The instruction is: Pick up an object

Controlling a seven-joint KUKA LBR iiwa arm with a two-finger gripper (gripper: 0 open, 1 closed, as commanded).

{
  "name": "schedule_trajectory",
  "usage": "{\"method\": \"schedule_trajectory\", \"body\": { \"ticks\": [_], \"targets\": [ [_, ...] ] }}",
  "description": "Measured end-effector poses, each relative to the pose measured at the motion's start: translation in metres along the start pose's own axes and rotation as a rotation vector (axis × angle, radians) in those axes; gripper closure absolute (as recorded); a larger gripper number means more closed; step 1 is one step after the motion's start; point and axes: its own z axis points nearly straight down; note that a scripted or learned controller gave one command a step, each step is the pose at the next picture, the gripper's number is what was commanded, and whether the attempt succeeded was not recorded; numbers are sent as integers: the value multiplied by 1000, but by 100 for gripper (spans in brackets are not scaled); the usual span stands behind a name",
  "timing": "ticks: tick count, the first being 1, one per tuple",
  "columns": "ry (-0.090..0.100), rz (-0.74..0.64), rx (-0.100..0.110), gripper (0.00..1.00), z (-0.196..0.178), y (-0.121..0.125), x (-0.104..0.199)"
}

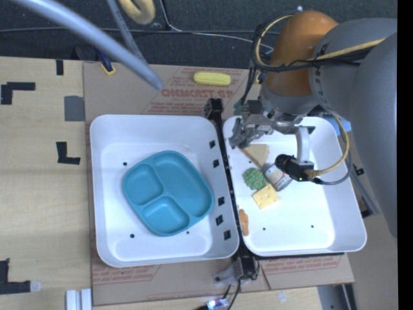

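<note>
A: On the bench, 2 white bins side by side. What's in the left bin [106, 192]?

B: Just a blue divided tray [168, 192], 3 compartments, lying roughly mid-bin, turned at a slant. Bare white floor on all sides of it, esp. toward the far wall.

A: And the right bin [322, 237]?

B: Small stuff bunched in its left half: a tan wedge [258, 153], a green block [253, 177] just below it, a yellow block [266, 197] touching or nearly touching the green one, and a small bottle-like item [279, 179] w/ dark cap beside them. A thin orange piece [244, 221] lies by the left wall, close to the divider. Near half and right side of the bin floor are bare.

A: Arm?

B: Comes in from the right, orange band [303, 44] up top, wrist bent down over the right bin's far-left corner. Gripper [244, 133] sits low just above the tan wedge, near the rim b/w the bins.

A: Claw released or clenched?

B: Can't tell, the wrist hardware and cables hide it. Nothing visibly b/w the tips.

A: Outside the bins?

B: A yellow corn-like piece [212, 78] on the cardboard [187, 92] beyond the bins, well apart from the gripper.
</note>
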Motion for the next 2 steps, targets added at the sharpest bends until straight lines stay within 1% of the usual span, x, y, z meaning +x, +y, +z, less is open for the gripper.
{"method": "schedule_trajectory", "body": {
  "ticks": [1,2],
  "targets": [
    [0,0,0,100,3,-19,41],
    [1,-3,-4,100,-11,-31,97]
  ]
}}
